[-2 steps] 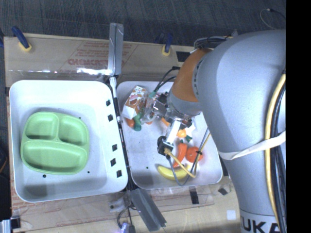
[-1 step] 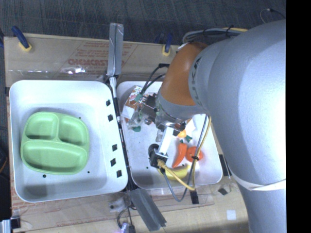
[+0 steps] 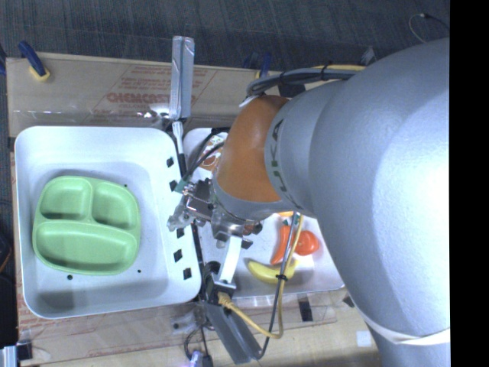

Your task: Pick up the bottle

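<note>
We see the grey arm's two-finger gripper point(image 3: 200, 214) over the divide between the shallow white bins point(image 3: 30, 205); we cannot tell its state. We cannot make out the bottle. A green compartmented plastic tray point(image 3: 85, 224) lies well to its left, a yellow banana point(image 3: 267, 271) just right.

Dark carpet behind a cardboard-covered table.

Grey-blue carpet floor point(image 3: 114, 10) fills the top of the frame. Below it the table point(image 3: 92, 90) carries brown cardboard with faded red print, a blue clamp point(image 3: 32, 60) at its upper left corner, under even light.
</note>
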`<move>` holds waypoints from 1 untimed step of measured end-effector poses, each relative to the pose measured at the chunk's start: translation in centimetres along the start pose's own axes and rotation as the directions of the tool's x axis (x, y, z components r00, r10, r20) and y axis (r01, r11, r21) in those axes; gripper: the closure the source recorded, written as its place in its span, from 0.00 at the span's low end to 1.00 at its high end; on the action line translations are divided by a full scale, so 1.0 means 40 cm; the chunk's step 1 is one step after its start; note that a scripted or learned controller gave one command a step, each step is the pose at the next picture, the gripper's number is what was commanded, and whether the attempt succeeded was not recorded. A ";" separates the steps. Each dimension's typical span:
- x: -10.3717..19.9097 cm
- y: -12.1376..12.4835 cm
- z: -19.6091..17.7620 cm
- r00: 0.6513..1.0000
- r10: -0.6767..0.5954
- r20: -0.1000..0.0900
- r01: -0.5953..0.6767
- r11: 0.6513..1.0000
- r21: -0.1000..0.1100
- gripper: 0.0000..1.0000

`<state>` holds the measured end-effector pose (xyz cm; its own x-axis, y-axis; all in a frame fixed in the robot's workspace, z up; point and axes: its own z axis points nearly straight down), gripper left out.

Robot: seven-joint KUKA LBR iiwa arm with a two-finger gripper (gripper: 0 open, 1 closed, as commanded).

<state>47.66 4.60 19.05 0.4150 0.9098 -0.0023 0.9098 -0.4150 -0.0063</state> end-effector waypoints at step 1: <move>-0.175 0.143 -0.001 0.988 0.156 0.000 -0.156 0.988 -0.002 0.00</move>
<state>49.95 -4.14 19.07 0.5522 0.8337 -0.0028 0.8337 -0.5522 -0.0041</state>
